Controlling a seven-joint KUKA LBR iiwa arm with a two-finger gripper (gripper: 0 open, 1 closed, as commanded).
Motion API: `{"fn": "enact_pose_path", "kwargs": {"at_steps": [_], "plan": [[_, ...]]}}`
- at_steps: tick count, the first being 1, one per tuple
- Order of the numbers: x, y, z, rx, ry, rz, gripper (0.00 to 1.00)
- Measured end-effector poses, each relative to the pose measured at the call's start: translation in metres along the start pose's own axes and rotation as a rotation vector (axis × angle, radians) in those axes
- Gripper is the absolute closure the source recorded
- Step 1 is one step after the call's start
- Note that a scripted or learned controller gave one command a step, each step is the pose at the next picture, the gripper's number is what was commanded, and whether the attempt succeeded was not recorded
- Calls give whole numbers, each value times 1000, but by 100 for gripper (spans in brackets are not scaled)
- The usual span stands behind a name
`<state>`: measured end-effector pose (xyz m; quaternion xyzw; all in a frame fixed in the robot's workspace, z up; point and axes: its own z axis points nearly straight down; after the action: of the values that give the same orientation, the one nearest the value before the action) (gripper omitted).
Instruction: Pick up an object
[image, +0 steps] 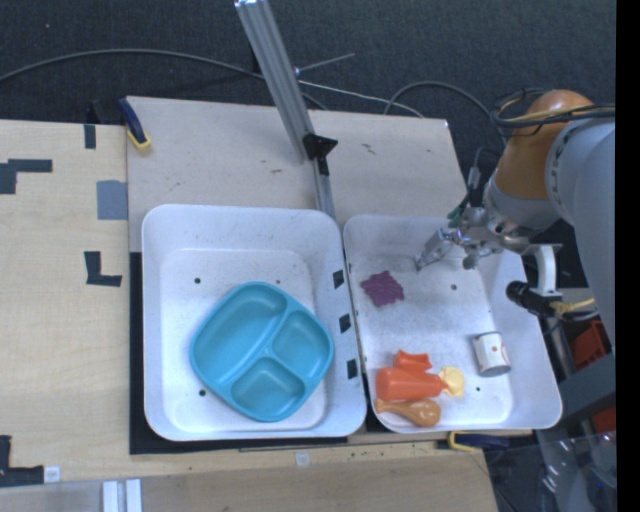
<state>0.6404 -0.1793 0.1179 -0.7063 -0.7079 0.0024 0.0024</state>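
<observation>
Nearest you, at the six o'clock edge of the right bin (520, 400), you have a cluster lying untouched: an orange toy (408, 382), a tan drumstick-shaped piece (412, 410) touching its near side, and a small yellow piece (452, 380) just beside it at three o'clock. A small white can (489, 352) lies apart from them toward the bin's three o'clock wall. Further in, a purple piece (382, 288) rests alone near the nine o'clock wall. All five sit on the bin floor.

In the left bin (160, 300) a blue divided plate (262, 350) lies flat.

Farthest, toward the right bin's one o'clock corner, you find the gripper (450, 251) hanging over bare floor, well apart from every candidate object. Its fingers appear spread, with nothing between them (the detail is small, so treat this as a reading, not a certainty).

Assessment: the pick is not achieved. No object is lifted or held. You have the whole approach, descent, closure and lift left to do; the purple piece lies closest to the gripper.
</observation>
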Motion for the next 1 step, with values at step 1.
{"fn": "enact_pose_path", "kwargs": {"at_steps": [1], "plan": [[1, 0, 31, -4, -2, -1, 0]]}}
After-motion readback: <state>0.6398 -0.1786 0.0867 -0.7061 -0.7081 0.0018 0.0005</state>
